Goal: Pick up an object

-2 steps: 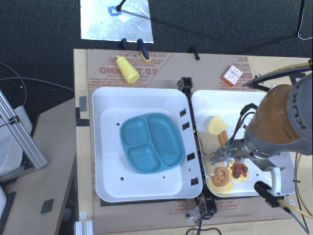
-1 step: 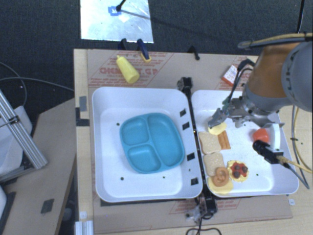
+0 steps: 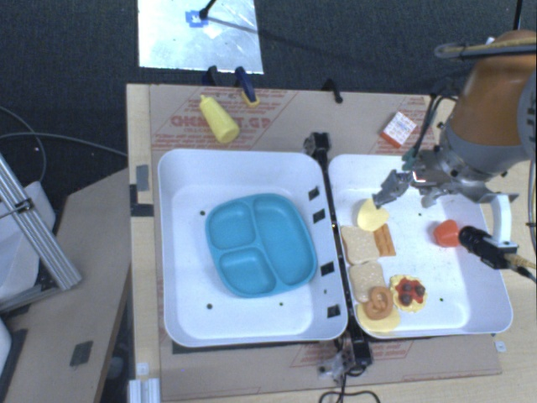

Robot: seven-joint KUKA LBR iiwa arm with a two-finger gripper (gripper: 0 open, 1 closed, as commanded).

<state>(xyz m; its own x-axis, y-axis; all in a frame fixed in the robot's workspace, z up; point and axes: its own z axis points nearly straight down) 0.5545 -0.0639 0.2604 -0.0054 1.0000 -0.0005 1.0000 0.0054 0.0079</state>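
My gripper (image 3: 410, 193) hangs over the far part of the right bin (image 3: 487, 309), on the grey arm with the orange band (image 3: 497, 99). Its fingers stand open, one grey fingertip (image 3: 389, 191) just above a yellow toy food piece (image 3: 372, 217), and nothing lies between them. Below the yellow piece lie two bread slices (image 3: 361, 244) (image 3: 367, 274) and a bacon strip (image 3: 385, 240). A pretzel (image 3: 377, 301) and a berry tart (image 3: 409, 291) sit near the front wall. An orange-red piece (image 3: 445, 232) lies to the right of the gripper.
The left bin (image 3: 185, 309) holds a blue divided plate (image 3: 259, 243). Behind the bins on the cardboard lie a yellow bottle (image 3: 218, 117) and a red-and-white packet (image 3: 399, 128). A black part of the arm's gear (image 3: 482, 245) juts over the right bin's right side.
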